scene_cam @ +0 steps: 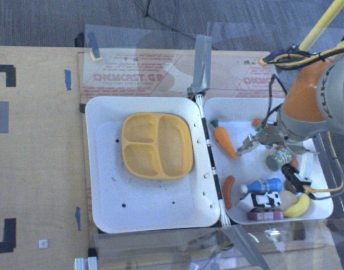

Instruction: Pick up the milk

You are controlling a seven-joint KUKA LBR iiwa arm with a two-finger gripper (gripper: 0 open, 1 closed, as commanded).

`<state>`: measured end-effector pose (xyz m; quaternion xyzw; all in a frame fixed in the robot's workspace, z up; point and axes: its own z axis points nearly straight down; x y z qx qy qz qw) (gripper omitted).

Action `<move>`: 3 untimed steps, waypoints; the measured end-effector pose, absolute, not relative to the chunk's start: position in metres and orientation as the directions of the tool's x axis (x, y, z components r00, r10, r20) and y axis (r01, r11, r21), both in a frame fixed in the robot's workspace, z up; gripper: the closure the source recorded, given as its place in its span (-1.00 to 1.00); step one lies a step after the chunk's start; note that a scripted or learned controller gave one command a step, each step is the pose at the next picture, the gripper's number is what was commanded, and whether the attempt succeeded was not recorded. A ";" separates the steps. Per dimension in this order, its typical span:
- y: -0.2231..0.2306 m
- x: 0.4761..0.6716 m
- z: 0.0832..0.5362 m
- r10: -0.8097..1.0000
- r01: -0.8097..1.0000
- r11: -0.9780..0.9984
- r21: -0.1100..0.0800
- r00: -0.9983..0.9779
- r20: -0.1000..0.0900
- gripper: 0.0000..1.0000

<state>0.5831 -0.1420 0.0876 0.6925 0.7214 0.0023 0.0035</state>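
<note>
While the arm (315,97) reaches over the right bin (239,125), its pincer (252,143) hangs open, holding nothing. Well left of it sits the tray (157,145). Just left lies the carrot (224,141). Below it, apart, lies the milk (263,186).

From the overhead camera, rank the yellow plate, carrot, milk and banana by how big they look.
1. Yellow plate, far the largest.
2. Milk, a cow-patterned carton lying in the right bin.
3. Carrot.
4. Banana, partly hidden at the bin edge.
Milk and carrot look close, so that order is unsure.
</note>
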 end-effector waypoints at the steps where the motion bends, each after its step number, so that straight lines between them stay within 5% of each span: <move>1: -0.163 0.649 0.087 0.989 0.989 0.150 0.003 -0.150 -0.002 -1.00; 2: -0.113 0.658 0.087 0.932 0.931 0.364 -0.036 -0.364 0.004 -1.00; 3: -0.127 0.581 0.107 0.820 0.820 0.572 0.002 -0.572 -0.001 -1.00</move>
